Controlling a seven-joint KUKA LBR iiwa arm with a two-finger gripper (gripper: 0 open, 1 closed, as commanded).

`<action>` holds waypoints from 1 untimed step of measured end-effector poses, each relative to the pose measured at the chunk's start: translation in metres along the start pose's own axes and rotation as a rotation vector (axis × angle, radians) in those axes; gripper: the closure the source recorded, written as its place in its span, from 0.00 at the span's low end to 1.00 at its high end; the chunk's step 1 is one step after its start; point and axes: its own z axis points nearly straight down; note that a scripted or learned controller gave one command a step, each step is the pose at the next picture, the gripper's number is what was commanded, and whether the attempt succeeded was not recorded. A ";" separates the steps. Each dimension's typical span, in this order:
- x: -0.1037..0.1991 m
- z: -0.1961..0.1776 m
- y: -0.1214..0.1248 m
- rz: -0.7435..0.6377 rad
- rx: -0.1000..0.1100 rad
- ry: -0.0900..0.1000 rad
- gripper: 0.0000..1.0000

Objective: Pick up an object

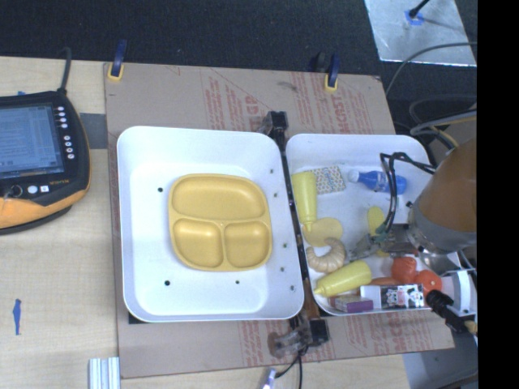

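Down at the front of the right bin (422, 310) you've got a flat box (393, 297), a yellow bottle (345, 279) and a ring-shaped thing (328, 257) all jammed together, so honestly a grab there could snag two things or just shove them around. Your gripper (388, 241) sits low over that clutter, and whether it's apart or together I can't tell, the arm (450, 193) hides it. Further back there's a blue bottle (379, 181). Left bin (138, 217) has a yellow tray (220, 220); a tablet (36, 156) sits off to the side.

Overhead slanted view onto both bins (130, 217)
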 end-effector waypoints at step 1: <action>0.021 0.002 0.079 0.002 0.011 0.002 0.00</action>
